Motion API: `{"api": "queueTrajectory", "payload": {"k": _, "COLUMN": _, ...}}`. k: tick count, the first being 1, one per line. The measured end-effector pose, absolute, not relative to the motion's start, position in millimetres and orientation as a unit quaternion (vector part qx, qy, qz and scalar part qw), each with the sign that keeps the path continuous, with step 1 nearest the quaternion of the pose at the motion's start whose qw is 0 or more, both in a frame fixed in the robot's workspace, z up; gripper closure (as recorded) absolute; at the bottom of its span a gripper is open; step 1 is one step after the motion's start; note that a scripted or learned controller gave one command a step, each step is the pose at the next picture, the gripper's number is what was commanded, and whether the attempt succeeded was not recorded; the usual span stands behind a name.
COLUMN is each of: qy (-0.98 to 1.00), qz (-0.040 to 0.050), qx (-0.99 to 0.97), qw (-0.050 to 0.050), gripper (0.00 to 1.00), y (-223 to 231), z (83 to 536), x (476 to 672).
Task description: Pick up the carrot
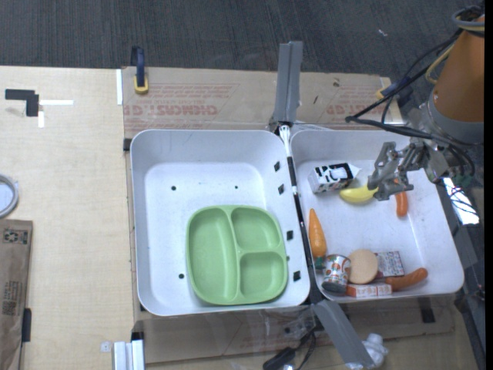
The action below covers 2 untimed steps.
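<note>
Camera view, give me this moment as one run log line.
task: pick up carrot | carrot: lying at right bin's left wall, untouched | gripper: over banana, apart from carrot | left bin: green tray

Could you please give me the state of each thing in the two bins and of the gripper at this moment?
carrot: lying against the right bin's left wall, not held.
gripper: above the banana, nothing seen between its fingers.
banana: lying flat.
green tray: flat in the left bin, compartments bare.
small carton: lying near the back.
sausage: lying at the front wall.
small can: on its side.
</note>
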<state>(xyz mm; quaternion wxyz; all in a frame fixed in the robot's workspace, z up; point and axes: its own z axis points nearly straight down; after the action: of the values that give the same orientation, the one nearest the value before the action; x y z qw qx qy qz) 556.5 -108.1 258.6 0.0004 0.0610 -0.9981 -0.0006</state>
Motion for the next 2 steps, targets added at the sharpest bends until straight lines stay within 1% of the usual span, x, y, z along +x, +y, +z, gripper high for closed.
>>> {"api": "queueTrajectory", "payload": {"k": 1, "qy": -0.969, "qz": -0.0014, "qx": 0.248, "qw": 0.001, "gripper": 1.00, "y": -104, "z": 210, "x": 509.6}}
{"api": "queueTrajectory", "payload": {"k": 2, "qy": -0.965, "qz": -0.0014, "qx": 0.263, "qw": 0.001, "gripper": 1.00, "y": -19, "z": 212, "x": 501.1}}
